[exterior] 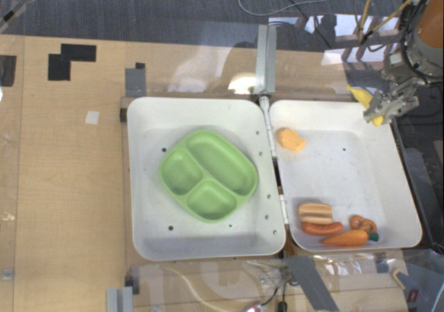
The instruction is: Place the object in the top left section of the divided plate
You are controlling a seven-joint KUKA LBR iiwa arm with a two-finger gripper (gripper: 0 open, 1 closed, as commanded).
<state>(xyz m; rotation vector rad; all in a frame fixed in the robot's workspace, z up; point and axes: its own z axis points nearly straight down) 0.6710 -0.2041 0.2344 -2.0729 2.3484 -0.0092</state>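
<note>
Your pincer (390,104) hangs over the far right corner of the right bin (347,165), and a small yellow piece (361,96) shows at its tip and just beside it. You cannot tell from here whether that piece sits between the fingers or merely lies against them, so treat the grasp as unproven; whether the pincer is wide or narrow cannot be told either.

The main risk, as I judge it, is a carry with nothing truly held: if the yellow piece is only nudged, it will drop at the bin's rim or onto the desk (62,165) beyond it. A second risk is the metal divider (266,68) between the bins, which a low crossing could clip.

Working outward from the pincer: the orange lump (291,140) lies to its left, near the bin's inner wall. Further off, toward the bin's near edge, sit the hot dog (316,212), the sausage (321,228), the carrot (345,238) and the pretzel (362,223), clustered together. Farthest of all, across the divider in the left bin (146,234), lies the green divided plate (208,175), well apart from the pincer, its three sections bare.
</note>
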